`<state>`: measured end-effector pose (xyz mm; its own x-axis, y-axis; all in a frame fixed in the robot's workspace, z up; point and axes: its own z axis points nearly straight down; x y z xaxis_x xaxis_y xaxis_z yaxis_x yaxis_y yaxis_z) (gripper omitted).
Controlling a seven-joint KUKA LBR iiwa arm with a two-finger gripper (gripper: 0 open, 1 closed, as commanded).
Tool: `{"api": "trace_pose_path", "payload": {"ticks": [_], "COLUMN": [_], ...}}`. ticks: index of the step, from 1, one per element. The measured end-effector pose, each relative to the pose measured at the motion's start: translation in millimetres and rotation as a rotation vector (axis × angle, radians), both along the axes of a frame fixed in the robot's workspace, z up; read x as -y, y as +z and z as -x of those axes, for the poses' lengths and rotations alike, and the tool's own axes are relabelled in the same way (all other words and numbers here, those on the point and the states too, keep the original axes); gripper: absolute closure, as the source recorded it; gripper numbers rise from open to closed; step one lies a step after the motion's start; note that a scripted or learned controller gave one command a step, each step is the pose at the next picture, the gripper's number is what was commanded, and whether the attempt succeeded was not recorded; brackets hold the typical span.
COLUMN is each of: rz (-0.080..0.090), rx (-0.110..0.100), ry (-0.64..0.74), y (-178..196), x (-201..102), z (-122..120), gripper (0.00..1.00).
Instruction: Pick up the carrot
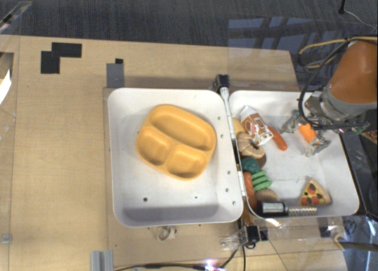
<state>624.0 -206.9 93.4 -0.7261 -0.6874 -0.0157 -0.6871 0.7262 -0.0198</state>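
Gripping one carrot (306,132) | gripper (307,135) | two bins (118,163) | one yellow tray (176,140)

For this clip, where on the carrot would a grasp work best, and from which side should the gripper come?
Grip the carrot across its middle, coming straight down from above. It lies flat on the right bin floor, slanting down to the right, with bare floor on its right side; the small carton crowds its upper left end. Fingers would probably best close across the narrow width. The gripper sits just right of it.
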Motion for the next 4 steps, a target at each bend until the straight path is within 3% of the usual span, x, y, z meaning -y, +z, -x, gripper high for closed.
{"api": "trace_pose_path", "payload": {"ticks": [1, 2, 3, 4], "rz": [0.0, 0.0, 0.001, 0.0], "rx": [0.015, 0.014, 0.028, 0.027], "ry": [-0.001, -0.001, -0.002, -0.002], "y": [15.3, 15.0, 29.7, 29.0], "x": [-0.6, -0.7, -1.2, -1.6], "z": [-4.6, -4.4, -8.5, -8.2], "gripper": [1.0, 0.0, 1.0, 0.0]}}
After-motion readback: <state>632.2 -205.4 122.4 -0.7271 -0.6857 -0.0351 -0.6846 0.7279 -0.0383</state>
